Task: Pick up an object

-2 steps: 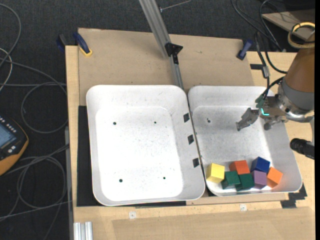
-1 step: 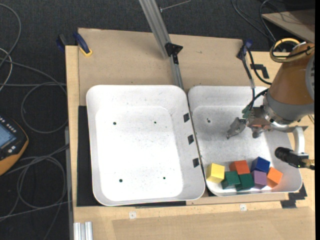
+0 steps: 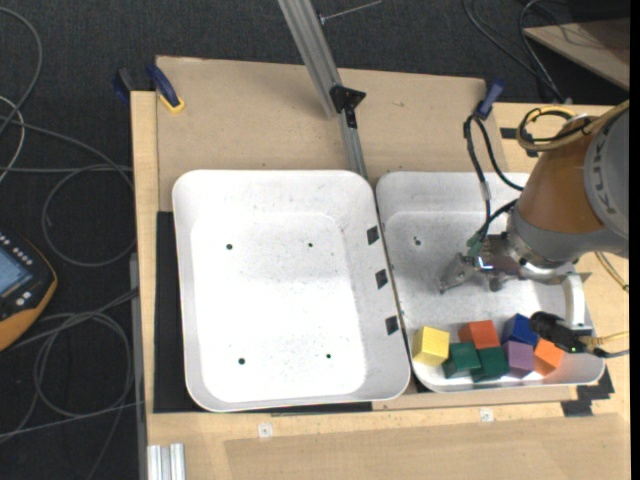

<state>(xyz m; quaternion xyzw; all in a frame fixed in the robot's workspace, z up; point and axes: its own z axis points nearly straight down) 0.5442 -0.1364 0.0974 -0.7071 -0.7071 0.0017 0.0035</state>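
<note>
Camera view has the gripper [image 3: 470, 273] hanging over the right bin [image 3: 430, 200], jaws spread and empty, just above the blocks [image 3: 488, 349] crowded along its near wall; I'd drop squarely over the yellow block [image 3: 433, 343].

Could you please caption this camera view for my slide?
Gripper hovers over the right bin, above colored blocks clustered at its near edge.

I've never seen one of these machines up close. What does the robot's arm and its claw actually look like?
The thick, rounded grey robot arm carries a broad orange band above its wrist. Black cables loop down alongside it, and one bundle near the top has yellow wrapping. At the tip sits a small two-finger metal gripper, silvery grey with thin splayed prongs and a speck of blue-green at its base.
</note>
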